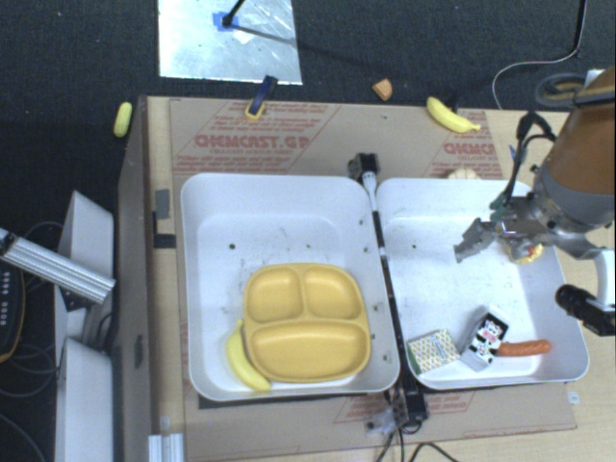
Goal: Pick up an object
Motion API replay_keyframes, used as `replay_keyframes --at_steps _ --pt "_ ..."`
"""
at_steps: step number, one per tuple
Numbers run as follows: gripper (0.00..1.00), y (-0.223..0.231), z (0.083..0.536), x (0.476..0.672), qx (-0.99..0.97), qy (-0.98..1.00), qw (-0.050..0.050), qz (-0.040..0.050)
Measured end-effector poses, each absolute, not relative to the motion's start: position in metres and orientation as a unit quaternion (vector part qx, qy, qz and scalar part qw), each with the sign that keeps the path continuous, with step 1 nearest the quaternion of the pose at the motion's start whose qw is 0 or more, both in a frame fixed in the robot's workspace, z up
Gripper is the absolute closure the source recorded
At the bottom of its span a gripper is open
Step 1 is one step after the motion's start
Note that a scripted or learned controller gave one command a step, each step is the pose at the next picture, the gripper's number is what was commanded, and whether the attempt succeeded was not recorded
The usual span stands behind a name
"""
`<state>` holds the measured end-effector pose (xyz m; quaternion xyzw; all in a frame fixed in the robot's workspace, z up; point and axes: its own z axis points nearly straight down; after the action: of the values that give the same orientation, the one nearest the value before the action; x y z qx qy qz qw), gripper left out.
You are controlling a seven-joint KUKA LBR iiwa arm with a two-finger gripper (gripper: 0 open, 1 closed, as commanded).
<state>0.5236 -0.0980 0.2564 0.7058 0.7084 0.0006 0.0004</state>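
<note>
Looking down on the bench [318, 128], we see the end effector [486, 234] over the right bin [433, 210]; we cannot tell its state. Near that bin's front wall lie a green-patterned card [432, 350], a small box [486, 339] and an orange carrot [525, 348]. A yellow divided plate [306, 320] sits in the left bin [269, 205].

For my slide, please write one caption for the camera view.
Gripper over the right bin; yellow tray and banana in the left bin.
</note>
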Motion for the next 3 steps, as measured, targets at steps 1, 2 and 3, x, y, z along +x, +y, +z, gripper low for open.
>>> replay_keyframes --at_steps 1,2,3 --pt "0.0 -0.141 0.248 0.529 0.707 0.707 0.001 0.0004" --pt "0.0 -0.207 0.221 0.551 0.707 0.707 0.001 -0.0002" --pt "1.0 -0.207 0.232 0.552 0.706 0.708 0.003 0.0013"
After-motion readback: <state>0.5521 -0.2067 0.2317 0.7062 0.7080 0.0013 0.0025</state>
